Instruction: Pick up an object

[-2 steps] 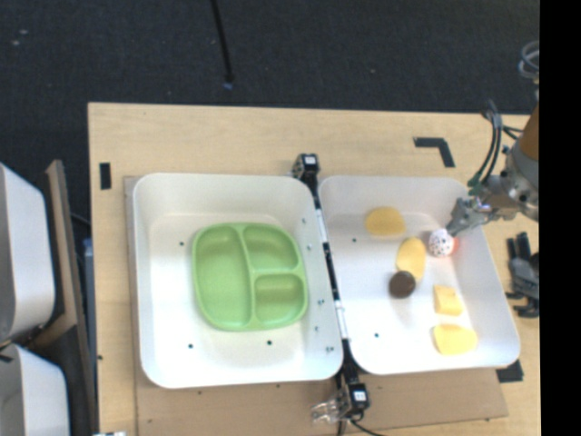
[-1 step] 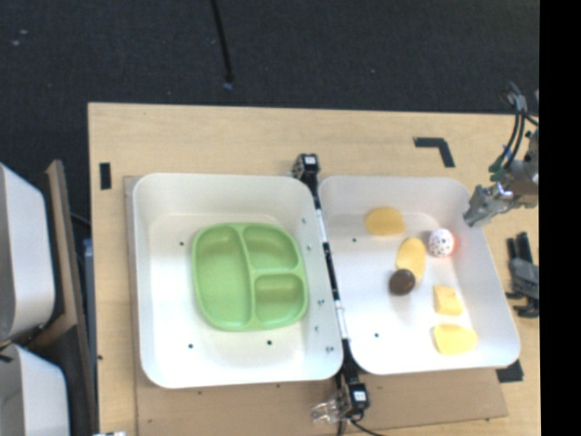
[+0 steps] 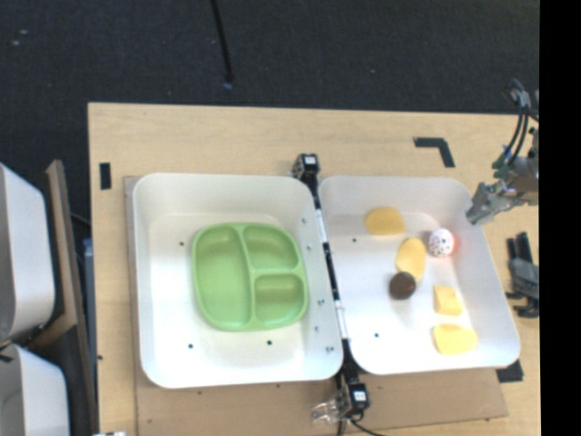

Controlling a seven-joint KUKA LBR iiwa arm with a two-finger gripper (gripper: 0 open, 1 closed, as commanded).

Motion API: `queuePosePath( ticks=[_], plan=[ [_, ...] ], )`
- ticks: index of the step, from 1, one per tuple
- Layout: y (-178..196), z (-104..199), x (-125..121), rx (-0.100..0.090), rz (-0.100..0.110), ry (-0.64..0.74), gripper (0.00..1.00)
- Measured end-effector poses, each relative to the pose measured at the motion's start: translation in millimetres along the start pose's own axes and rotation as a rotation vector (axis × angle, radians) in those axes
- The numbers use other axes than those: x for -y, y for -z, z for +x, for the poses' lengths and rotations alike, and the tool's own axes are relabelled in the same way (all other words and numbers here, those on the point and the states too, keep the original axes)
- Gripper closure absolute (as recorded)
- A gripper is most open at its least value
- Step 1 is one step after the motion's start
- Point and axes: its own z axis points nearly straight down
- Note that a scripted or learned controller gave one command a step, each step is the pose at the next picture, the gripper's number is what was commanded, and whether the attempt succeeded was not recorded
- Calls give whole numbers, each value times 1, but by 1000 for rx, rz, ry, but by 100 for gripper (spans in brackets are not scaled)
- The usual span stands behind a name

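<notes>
The fingers (image 3: 481, 205) hang at the far right of the camera view, over the upper right rim of the right bin (image 3: 363, 348). They are small and grey against the pale rim, and whether they are spread or closed cannot be told; nothing is seen between them. The cables and wrist parts of the arm (image 3: 519, 157) rise behind them toward the right edge.

Nearest to the fingers, inside the right bin, lies a small white ball with red speckles (image 3: 440, 242). Just beside it, to its left, is an oval yellow piece (image 3: 411, 256), and touching that piece's lower end is a dark brown round object (image 3: 402, 285). Higher up in the bin sits a rounded yellow lump (image 3: 385, 222), apart from the others. Toward the bin's lower right lie a small yellow cube (image 3: 447, 300) and, just below it, a flatter yellow piece (image 3: 454, 339) near the front wall. All six objects rest on the bin floor.

The left bin (image 3: 163, 352) adjoins the right one along a shared middle edge. It holds a green divided plate (image 3: 249, 276), lying flat near the centre, with one long compartment on its left and two smaller ones on its right.

Both bins sit on the light wooden counter (image 3: 182, 139).
</notes>
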Motion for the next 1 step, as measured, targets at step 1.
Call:
queuePosePath(
  ticks=[1],
  plan=[
    [-15, 47, -19, -1, 2, 3, 100]
  ],
)
